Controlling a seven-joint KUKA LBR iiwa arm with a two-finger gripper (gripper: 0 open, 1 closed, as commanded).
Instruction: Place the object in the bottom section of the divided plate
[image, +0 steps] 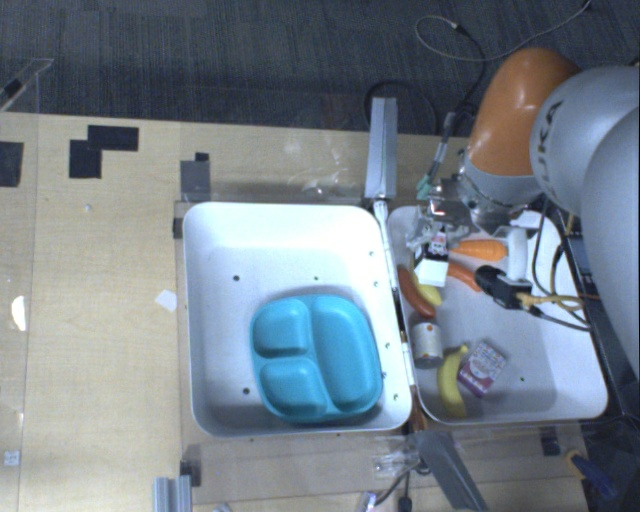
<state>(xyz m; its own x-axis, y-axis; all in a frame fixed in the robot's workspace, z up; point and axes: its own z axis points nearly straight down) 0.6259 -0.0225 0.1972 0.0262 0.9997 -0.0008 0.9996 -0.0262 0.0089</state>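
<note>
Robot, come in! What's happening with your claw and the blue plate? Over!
Gripper down in right white bin, among carrot and banana. Blue divided plastic plate in left white bin; sections bare. Divider wall between bins.

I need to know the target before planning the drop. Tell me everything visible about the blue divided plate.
The blue divided plate looks like smooth light-blue plastic, a rounded rectangle with three recessed sections: two smaller ones on its left, one long one on its right. It lies flat on the floor of the left white bin, slightly turned, toward the near right corner. Nothing lies in it.
</note>
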